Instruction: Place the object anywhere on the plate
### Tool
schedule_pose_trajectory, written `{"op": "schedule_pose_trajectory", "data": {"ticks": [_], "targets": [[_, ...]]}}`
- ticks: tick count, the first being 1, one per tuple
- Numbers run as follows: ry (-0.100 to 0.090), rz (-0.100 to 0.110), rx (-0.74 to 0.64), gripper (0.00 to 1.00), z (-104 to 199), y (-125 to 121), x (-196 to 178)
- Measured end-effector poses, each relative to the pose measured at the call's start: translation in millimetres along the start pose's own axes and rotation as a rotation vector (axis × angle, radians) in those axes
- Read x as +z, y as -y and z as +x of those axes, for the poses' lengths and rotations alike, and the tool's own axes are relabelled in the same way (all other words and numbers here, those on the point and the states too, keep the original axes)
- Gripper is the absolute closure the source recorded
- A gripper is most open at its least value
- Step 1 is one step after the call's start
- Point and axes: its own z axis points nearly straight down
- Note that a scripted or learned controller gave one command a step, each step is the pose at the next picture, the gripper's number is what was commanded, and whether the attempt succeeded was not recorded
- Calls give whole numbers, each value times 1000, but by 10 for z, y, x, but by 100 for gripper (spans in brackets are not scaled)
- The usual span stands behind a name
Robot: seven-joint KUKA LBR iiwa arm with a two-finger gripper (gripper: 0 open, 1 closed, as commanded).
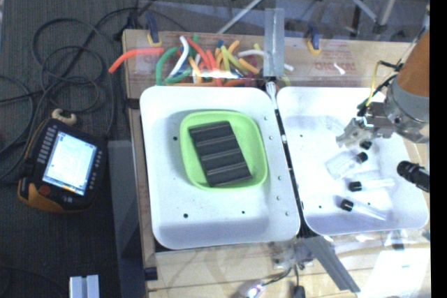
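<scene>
Left bin (pixel 167 220): white plastic, smooth, slight sheen. Plate (pixel 258 143): green plastic, glossy. Object (pixel 220 153) on plate: dark grey, matt, ribbed surface. Right bin (pixel 307 115): white plastic, smooth; clear plastic vials (pixel 346 164) with black caps inside. Bench (pixel 335 56) rear edge: pale wood, matt.

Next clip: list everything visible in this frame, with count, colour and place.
Bins: two, white, side by side on the bench.
Plate: one, green, in the left bin.
Block: one, dark grey, ridged, lying on the plate.
Clear items: several, transparent with black caps, in the right bin; count unclear.
Tubes: a bundle, orange, green and white, behind the left bin.
Pendant: one, orange and black, on the floor at left.
Arm: one, grey and orange, over the right bin.
Gripper: one, above the clear items.
</scene>
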Motion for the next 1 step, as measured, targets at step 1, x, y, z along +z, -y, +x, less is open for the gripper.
{"op": "schedule_pose_trajectory", "data": {"ticks": [1], "targets": [[0, 0, 0, 0, 0, 0, 0]]}}
